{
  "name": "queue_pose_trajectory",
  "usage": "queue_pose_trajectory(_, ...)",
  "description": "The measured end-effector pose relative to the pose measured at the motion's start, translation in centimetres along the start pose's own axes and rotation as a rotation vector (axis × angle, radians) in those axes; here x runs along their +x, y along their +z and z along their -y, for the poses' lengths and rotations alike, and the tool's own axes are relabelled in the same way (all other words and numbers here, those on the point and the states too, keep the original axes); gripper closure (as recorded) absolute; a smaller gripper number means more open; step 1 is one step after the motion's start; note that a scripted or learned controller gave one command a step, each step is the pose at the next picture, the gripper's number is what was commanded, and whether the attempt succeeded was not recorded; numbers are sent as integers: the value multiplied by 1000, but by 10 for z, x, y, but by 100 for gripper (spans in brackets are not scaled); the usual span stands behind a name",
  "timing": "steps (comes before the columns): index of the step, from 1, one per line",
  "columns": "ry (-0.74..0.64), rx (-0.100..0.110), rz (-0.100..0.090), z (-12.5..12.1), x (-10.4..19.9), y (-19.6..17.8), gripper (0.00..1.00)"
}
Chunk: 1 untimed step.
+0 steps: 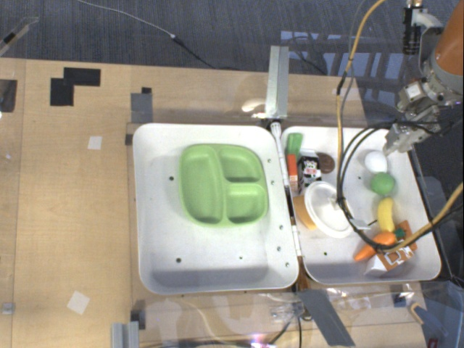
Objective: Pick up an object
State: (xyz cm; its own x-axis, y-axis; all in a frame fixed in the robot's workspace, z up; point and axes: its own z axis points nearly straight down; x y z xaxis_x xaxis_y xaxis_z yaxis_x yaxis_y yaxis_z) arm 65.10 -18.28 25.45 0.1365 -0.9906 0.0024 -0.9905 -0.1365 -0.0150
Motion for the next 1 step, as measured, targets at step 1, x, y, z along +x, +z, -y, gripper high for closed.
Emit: queue_pose_trajectory(1, -123, -9, 5, 18, 13, -30, 100)
